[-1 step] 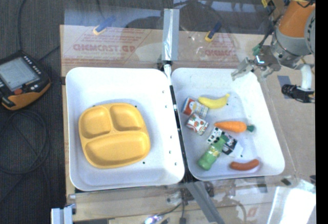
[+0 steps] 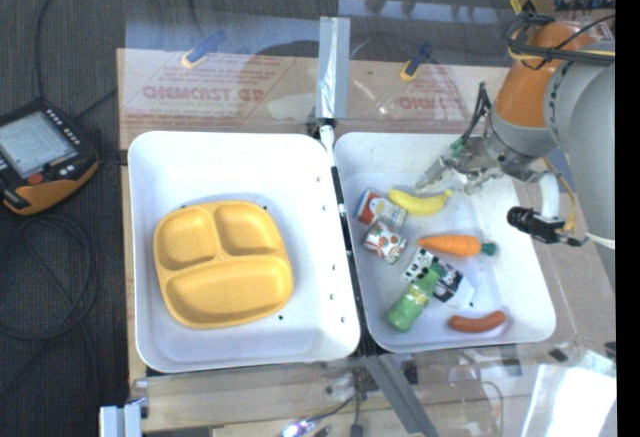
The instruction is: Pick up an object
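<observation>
Along the lower edge of the right bin I see a sausage, with a green bottle to its left and a black-and-white carton just above that. Mid-frame lie a carrot and two small cans. Above them rests a banana. Directly over the banana's upper end I see the gripper, fingers spread apart, nothing between them. The left bin holds a yellow divided tray.
</observation>
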You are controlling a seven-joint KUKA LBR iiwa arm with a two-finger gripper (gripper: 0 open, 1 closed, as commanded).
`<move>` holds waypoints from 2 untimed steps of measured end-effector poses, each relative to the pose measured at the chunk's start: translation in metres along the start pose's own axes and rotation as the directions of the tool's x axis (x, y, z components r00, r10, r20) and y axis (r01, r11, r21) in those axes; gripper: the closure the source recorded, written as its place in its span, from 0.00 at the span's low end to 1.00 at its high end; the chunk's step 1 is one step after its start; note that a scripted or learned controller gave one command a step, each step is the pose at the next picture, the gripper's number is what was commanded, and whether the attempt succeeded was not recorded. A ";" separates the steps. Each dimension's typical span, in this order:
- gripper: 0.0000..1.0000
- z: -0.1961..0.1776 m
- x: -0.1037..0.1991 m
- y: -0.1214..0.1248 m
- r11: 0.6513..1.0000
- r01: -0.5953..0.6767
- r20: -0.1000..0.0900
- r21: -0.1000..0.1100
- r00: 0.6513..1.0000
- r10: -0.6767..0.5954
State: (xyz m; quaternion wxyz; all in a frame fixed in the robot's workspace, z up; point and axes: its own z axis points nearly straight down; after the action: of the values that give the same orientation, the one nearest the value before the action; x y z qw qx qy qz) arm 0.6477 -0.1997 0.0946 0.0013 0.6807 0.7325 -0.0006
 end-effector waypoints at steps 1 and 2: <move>0.00 0.005 0.017 -0.028 0.993 0.118 0.008 -0.009 0.993 -0.118; 0.00 0.004 0.015 -0.097 0.983 0.182 0.005 -0.011 0.983 -0.182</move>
State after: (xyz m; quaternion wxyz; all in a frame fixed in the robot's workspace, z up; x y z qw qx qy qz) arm 0.5493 -0.1915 0.0907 0.0067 0.6111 0.7916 0.0022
